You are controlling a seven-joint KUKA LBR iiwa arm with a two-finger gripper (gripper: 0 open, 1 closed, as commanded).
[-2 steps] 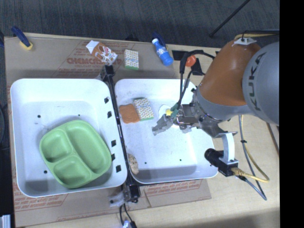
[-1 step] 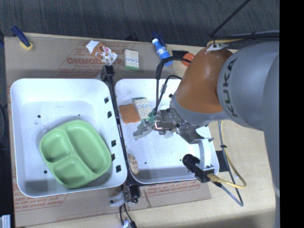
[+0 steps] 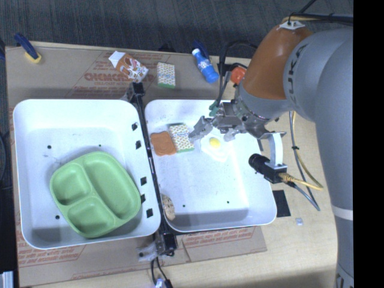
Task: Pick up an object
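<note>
Claw (image 3: 207, 131) low in right bin (image 3: 240, 212), opening indiscernible; fried-egg toy (image 3: 214, 144) just below-right, checkered sponge (image 3: 180, 137) just left — best centred squarely over one before closing.

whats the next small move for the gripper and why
Probably lower straight down. The gripper hangs over the right bin between the sponge and the fried egg, with nothing seen between its fingers, so nothing is picked yet.
</note>
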